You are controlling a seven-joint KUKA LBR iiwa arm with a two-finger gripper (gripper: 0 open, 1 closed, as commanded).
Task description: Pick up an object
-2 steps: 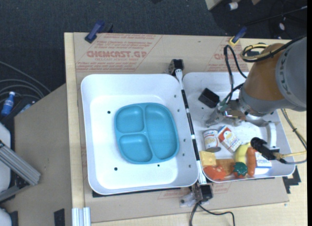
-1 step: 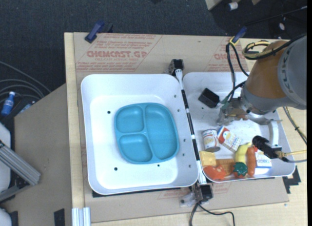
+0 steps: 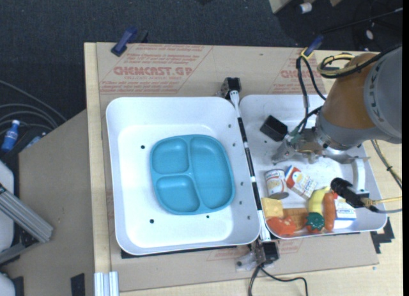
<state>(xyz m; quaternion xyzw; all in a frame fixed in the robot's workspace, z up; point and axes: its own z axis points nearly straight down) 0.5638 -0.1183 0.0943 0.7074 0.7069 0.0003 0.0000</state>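
A grey arm (image 3: 377, 96) with an orange band reaches into the right white bin (image 3: 255, 106); its jaws' state cannot be told. Small plastic food toys (image 3: 300, 208) cluster below. A smooth blue divided plate (image 3: 192, 173) lies in the left bin (image 3: 121, 128).

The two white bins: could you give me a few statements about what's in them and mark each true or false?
1. A blue divided plate lies in the left bin. True.
2. The plate has food on it. False: its compartments show nothing in them.
3. The small items, including a can and a yellow block, lie in the right bin. True.
4. The arm reaches over the left bin. False: it is over the right bin.
5. A black block lies in the right bin. True.
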